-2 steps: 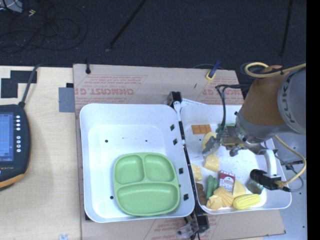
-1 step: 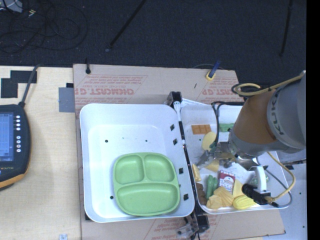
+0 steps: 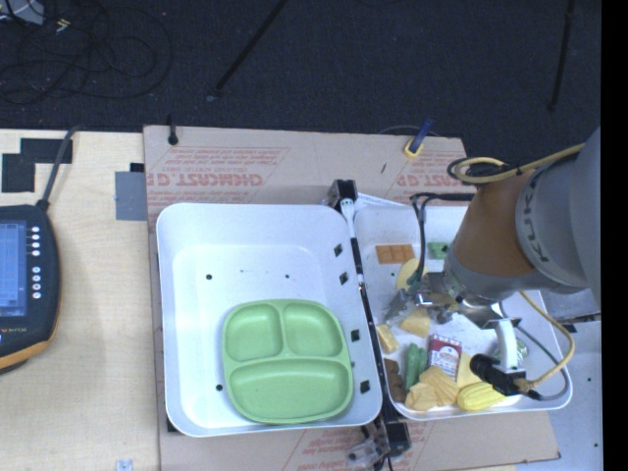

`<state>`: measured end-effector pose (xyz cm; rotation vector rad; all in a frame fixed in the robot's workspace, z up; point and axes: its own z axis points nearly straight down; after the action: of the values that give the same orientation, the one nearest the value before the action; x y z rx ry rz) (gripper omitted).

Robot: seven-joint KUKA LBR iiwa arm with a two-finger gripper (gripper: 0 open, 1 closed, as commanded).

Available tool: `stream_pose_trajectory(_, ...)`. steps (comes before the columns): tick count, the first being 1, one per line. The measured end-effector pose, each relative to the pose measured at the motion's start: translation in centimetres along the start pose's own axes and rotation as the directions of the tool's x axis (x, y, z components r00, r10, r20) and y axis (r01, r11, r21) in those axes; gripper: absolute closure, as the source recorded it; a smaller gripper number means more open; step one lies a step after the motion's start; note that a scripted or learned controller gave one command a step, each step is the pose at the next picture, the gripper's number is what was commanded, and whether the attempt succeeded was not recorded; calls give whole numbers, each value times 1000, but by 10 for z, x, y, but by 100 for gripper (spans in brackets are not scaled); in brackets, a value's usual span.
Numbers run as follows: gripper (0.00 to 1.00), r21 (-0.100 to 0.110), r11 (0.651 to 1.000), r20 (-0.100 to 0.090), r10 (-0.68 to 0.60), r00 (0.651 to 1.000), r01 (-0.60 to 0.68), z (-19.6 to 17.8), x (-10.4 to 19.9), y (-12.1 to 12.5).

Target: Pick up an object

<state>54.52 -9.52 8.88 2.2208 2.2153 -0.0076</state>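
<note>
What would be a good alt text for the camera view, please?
A grey robot arm reaches down into the right white bin, among small toy foods. The left white bin holds a green divided plate. A control tablet lies at the bench's left edge.

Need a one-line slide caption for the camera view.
KUKA arm's gripper reaches into the cluttered right bin; green divided tray sits in the left bin.

Both white bins (image 3: 186, 234) look like smooth, faintly glossy plastic, and the green divided plate (image 3: 287, 361) in the left one has that same moulded plastic sheen (a touch more matt). Under them lies a brown cardboard sheet (image 3: 255, 165), dull and printed with red lettering, on a pale wood-look bench (image 3: 83, 381). The arm (image 3: 520, 234) shows a satin orange band and smooth grey casing.
</note>
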Motion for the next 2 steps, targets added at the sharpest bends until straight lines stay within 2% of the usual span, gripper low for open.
stream_pose_trajectory(1,0,4,1000,-7,-1,1000,1,1,-2,8)
stream_pose_trajectory(2,100,5,1000,-12,1,1000,-1,-8,-1,8)
